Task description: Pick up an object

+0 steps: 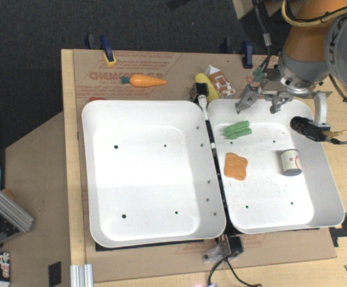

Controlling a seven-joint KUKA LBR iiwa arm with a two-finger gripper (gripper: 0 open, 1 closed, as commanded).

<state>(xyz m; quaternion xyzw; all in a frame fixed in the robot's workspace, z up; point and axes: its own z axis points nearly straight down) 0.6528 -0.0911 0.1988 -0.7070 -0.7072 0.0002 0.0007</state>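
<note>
My gripper (261, 103) hangs over the far edge of the right bin (317, 217), its two fingers spread apart with nothing between them. Just below it, in the bin's far left part, lies a green pea pod (237, 130). An orange, flat piece of toy food (236, 166) rests near the bin's left wall. A small white can (289, 162) lies on its side toward the right of the bin.
The left bin (102, 160) sits beside the right one. On the cardboard behind the bins lie a toy carrot (145, 81), a yellow banana (206, 84) and a small brown packet (221, 84). A black cable connector (308, 128) hangs at the right bin's far right.
</note>
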